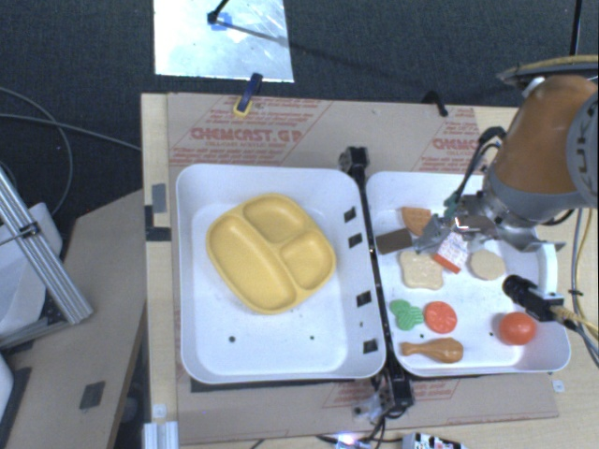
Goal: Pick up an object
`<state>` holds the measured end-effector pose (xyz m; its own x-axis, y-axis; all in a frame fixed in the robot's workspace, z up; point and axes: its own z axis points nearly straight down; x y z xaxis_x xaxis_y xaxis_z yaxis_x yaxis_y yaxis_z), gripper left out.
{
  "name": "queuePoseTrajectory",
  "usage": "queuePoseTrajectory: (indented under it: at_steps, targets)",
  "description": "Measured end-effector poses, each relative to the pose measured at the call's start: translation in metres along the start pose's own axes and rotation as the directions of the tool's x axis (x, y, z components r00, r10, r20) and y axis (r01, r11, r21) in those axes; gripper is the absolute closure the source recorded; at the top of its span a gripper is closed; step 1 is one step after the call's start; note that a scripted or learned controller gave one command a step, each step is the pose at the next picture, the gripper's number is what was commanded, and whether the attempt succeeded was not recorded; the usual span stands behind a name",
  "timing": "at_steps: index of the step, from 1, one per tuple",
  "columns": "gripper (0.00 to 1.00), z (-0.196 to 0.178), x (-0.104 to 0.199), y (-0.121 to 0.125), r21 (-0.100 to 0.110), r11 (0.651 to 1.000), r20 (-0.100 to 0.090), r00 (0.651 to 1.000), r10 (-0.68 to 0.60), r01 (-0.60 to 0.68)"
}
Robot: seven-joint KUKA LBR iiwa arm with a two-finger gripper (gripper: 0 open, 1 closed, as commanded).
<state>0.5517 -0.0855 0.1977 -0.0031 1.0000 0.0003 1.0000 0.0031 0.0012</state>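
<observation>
My gripper point(438, 238) hangs low over the right bin point(552, 355), reaching in from the right under the orange wrist band. Its tip is among several toy foods: an orange wedge point(416, 220), a brown rectangular piece point(393, 241), a cream slice point(421, 270) and a small red-and-white piece point(450, 255) right beside the tip. I see no item lifted off the bin floor. Farther off lie a round cream disc point(487, 266), a green piece point(405, 314), a red slice point(441, 318), a brown drumstick point(432, 349) and a red tomato point(517, 328).
The left bin point(201, 344) holds a yellow divided plate point(270, 252). A black divider with clips point(368, 251) runs between the bins. A black part of the arm point(527, 296) and cables sit over the right bin's right side.
</observation>
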Motion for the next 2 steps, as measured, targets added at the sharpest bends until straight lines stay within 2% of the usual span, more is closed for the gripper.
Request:
queuePoseTrajectory:
  at_steps: [1, 2]
  targets:
    - [0.00, 0.068, -0.022, 0.022, 0.001, 1.000, 0.001, 1.000, 0.003, -0.003]
    - [0.00, -0.092, 0.057, -0.025, -0.015, 1.000, -0.003, 1.000, -0.010, 0.010]
